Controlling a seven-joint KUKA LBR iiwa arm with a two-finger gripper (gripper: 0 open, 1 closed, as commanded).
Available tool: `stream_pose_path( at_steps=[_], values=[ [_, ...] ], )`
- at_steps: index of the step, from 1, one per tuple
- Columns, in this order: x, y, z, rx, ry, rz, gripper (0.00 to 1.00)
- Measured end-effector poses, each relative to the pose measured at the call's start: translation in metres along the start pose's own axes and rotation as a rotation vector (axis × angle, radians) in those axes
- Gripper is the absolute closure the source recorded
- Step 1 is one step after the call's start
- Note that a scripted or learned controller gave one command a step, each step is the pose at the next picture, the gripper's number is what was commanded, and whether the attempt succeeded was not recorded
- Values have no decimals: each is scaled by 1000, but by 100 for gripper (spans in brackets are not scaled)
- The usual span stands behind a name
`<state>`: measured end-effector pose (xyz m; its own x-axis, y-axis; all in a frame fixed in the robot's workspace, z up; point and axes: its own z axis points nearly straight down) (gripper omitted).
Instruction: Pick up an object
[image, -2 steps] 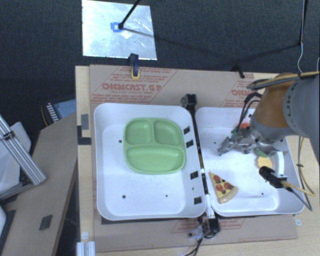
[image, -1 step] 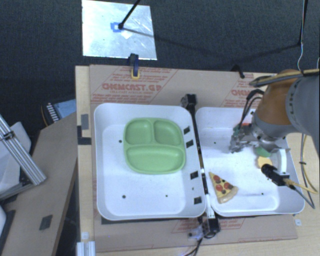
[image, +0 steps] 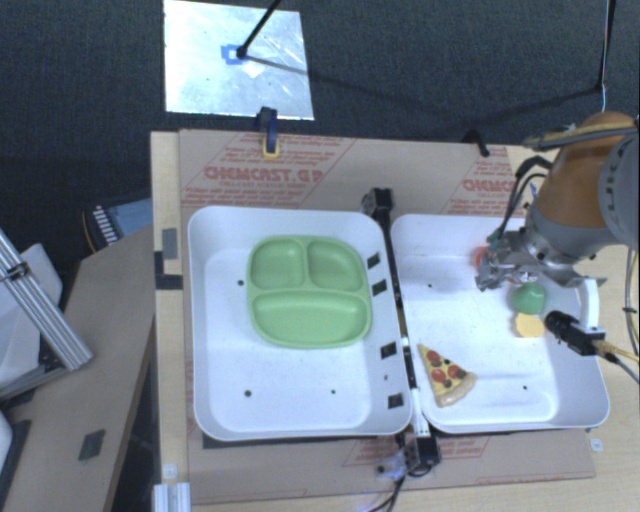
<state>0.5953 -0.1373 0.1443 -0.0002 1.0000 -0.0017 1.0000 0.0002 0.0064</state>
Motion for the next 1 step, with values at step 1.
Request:
stream_pose_path(
  at_steps=[1],
  values=[
    [5, 2, -44, 0, 0, -4, 100]
  ],
)
